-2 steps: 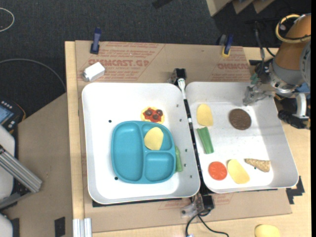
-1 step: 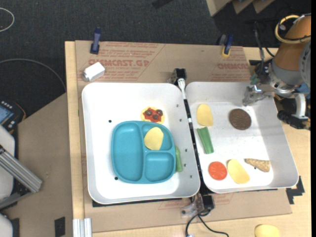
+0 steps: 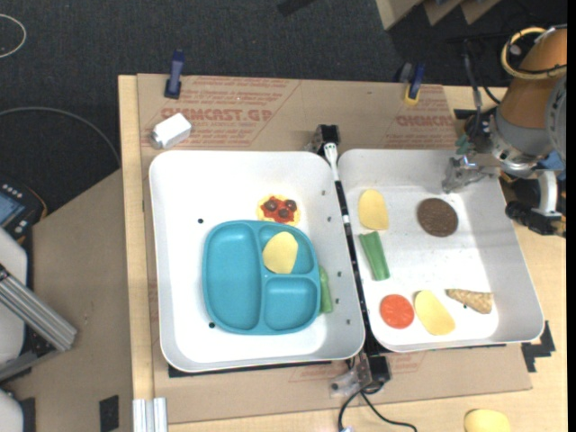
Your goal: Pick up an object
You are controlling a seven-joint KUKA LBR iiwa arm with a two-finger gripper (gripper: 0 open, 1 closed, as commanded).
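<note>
Camera view, looking down at a slant on a cardboard-covered bench with two shallow white bins side by side. In the left bin [image 3: 171, 268] a teal divided tray [image 3: 256, 277] lies toward the near end; a pale yellow piece [image 3: 281, 252] rests in its upper right compartment, a small pizza-like toy with red and dark spots [image 3: 279, 209] lies on the bin floor just beyond the tray, and a thin green piece [image 3: 325, 291] sits against the tray's right side. In the right bin [image 3: 504, 241] a yellow taco-shaped toy [image 3: 373, 210] lies near the dividing wall with a green stick [image 3: 374, 254] just below it. Further right is a round brown disc [image 3: 437, 216]. Along the near edge sit a red round toy [image 3: 396, 310], touching a yellow oval toy [image 3: 434, 313], and a tan wedge [image 3: 472, 300] beside that. The gripper [image 3: 461, 173] is at the far right corner of the right bin, above and just right of the brown disc; it grips nothing, and whether it is spread or closed cannot be told from here. The grey arm with its orange band [image 3: 536, 57] rises at the right edge. The step looks like the approach, with no object yet chosen or grasped. The brown disc is nearest, so the next move likely calls for a short shift toward it, then a straight descent to straddle it.
</note>
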